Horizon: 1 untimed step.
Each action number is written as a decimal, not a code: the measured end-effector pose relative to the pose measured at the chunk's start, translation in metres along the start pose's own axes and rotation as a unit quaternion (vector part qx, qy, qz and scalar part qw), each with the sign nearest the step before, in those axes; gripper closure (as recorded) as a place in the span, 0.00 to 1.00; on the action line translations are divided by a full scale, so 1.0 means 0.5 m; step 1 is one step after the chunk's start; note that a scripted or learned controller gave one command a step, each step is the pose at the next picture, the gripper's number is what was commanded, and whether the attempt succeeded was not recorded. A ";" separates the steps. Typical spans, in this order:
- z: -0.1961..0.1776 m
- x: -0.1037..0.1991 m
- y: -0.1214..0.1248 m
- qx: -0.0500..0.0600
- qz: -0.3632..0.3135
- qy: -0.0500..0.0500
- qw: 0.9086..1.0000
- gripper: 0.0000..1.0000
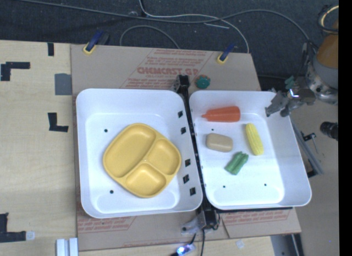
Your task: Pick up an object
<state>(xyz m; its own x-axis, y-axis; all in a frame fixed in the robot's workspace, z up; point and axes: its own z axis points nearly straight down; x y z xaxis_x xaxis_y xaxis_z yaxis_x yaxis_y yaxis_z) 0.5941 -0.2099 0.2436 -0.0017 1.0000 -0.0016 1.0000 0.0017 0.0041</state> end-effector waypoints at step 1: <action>0.022 0.111 -0.028 0.003 -0.002 0.002 1.000 1.00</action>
<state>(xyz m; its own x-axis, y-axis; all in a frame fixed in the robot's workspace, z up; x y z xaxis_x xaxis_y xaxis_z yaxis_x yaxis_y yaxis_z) 0.5798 -0.1544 0.2324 -0.0049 1.0000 0.0015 1.0000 0.0049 -0.0018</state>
